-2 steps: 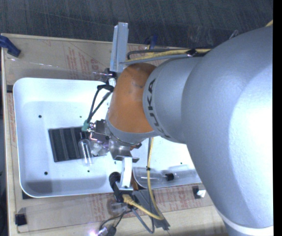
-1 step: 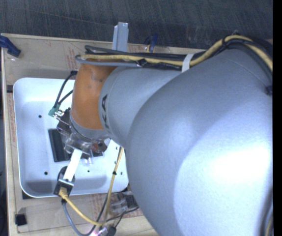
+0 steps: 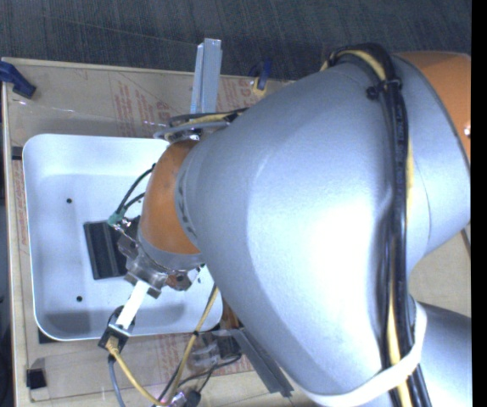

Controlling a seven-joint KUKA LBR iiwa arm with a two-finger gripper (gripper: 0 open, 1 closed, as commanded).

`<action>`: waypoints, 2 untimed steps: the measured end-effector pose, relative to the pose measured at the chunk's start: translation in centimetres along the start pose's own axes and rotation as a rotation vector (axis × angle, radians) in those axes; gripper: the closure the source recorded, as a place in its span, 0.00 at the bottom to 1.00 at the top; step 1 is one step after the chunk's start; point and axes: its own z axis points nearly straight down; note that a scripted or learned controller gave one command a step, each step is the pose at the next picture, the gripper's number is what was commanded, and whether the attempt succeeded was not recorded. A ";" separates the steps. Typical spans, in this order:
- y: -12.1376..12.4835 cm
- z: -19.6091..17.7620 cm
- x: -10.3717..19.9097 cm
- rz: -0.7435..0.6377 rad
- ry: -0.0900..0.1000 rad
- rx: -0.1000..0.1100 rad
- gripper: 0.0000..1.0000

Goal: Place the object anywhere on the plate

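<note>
White bin (image 3: 53,164) holds a flat, dark, rectangular object (image 3: 102,248).

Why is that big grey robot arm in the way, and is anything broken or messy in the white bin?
Nothing looks broken or spilled. The arm simply reaches over the bench and covers much of the view. The white bin on the left looks tidy, with a dark flat thing lying beside the wrist. A plate can't be made out.
</note>
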 end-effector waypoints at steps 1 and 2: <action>3.1 -16.9 -3.4 -0.181 0.006 -0.005 1.00; -1.6 -9.9 1.8 -0.049 0.002 0.000 1.00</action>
